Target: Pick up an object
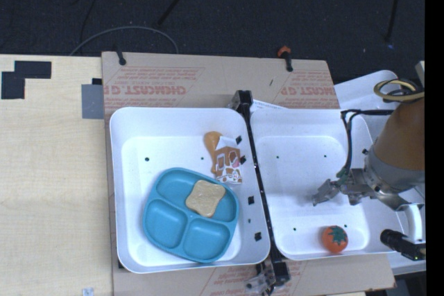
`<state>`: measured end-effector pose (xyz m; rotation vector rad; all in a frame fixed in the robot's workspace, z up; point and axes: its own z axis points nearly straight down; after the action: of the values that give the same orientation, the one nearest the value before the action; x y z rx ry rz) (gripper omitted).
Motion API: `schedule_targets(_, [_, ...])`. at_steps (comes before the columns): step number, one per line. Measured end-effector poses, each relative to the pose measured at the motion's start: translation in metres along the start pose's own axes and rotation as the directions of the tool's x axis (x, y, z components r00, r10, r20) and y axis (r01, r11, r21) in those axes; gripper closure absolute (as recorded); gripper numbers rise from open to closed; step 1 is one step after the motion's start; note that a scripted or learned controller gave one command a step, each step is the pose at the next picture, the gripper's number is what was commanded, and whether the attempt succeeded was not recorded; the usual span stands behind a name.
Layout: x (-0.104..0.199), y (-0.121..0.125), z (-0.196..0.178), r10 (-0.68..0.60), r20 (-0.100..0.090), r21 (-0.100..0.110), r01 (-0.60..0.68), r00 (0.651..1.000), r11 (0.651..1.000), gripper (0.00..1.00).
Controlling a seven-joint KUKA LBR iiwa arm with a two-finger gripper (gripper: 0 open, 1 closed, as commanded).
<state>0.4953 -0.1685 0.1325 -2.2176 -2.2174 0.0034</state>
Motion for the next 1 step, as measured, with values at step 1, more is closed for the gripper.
schedule_targets(1, [-0.0014, 0.0001, -0.0115, 0.005, 0.0, -0.001, -0.005, 1.0, 1.0, 1.0])
